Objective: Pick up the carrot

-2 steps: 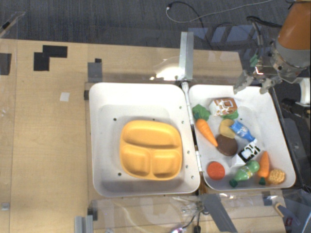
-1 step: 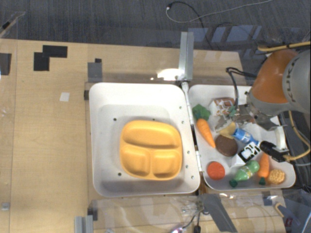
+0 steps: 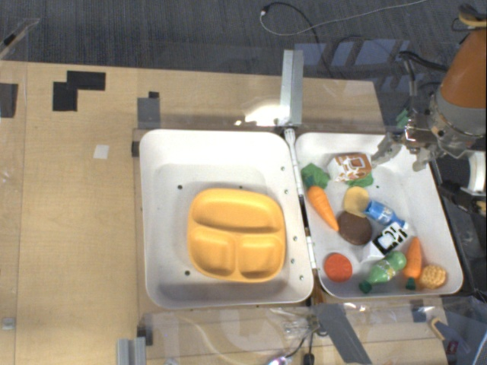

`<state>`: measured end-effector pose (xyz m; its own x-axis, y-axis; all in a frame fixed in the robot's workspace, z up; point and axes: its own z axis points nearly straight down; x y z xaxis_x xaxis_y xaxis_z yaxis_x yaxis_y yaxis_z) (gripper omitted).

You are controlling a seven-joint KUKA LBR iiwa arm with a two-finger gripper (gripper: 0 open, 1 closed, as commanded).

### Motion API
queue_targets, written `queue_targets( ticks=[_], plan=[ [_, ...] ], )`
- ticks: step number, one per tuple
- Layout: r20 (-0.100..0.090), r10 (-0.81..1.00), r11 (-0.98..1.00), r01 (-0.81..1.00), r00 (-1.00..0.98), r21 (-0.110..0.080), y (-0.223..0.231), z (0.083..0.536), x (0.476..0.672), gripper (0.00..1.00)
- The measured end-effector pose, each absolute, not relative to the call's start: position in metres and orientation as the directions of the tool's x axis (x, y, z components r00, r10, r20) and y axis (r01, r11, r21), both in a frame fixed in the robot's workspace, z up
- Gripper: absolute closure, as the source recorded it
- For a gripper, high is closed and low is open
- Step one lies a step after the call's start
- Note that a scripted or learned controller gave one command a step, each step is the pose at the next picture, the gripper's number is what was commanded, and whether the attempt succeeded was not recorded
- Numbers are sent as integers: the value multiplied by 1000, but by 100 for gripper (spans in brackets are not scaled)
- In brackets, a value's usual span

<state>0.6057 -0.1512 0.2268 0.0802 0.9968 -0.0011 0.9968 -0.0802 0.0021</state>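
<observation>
A green toy bottle and a red tomato crowd the near edge of the right-hand bin, with a second, smaller carrot beside them. Just beyond the tomato, against the bin's left wall, the carrot lies tilted, its green top pointing away. A brown disc sits close to its tip. At the bin's far right corner hangs the gripper, fingers spread and empty (well apart from the target). Risks: a descent could clip the wall, nudge the disc, or seize the wrong carrot.

Robot lab: wooden bench, two white bins, metal brackets, loose cable.
</observation>
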Motion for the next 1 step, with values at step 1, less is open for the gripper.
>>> queue_targets(
  ticks=[1],
  plan=[
    [0,968,-250,968,250,0,-95,97,593,0]
  ],
)
